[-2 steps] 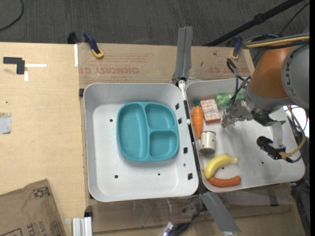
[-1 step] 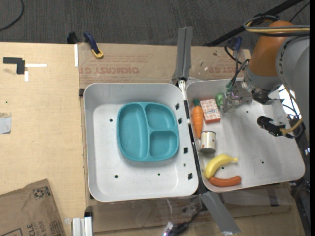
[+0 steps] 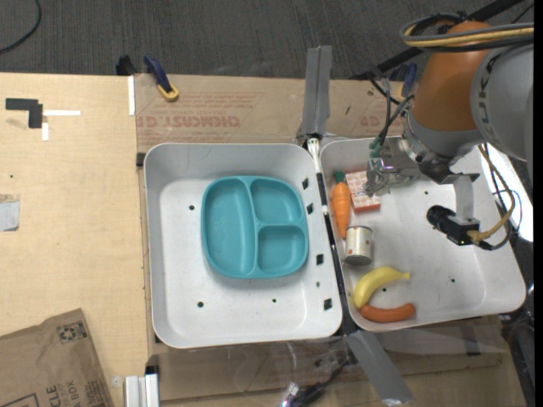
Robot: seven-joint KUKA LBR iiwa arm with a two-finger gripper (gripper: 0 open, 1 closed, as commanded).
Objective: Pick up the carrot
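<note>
An orange carrot [image 3: 340, 209] with a green top lies along the left wall of the right bin [image 3: 475, 295], its tip pointing toward the front. My gripper [image 3: 381, 164] hangs over the back of that bin, a little right of and behind the carrot's green end, above a small red and white box [image 3: 364, 190]. Nothing shows between its fingers.
A teal divided plate [image 3: 254, 225] sits in the left bin [image 3: 170, 253]. In the right bin a silver can [image 3: 359, 243] lies just in front of the carrot, with a yellow banana [image 3: 377, 283] and an orange-red sausage [image 3: 388, 312] near the front wall.
</note>
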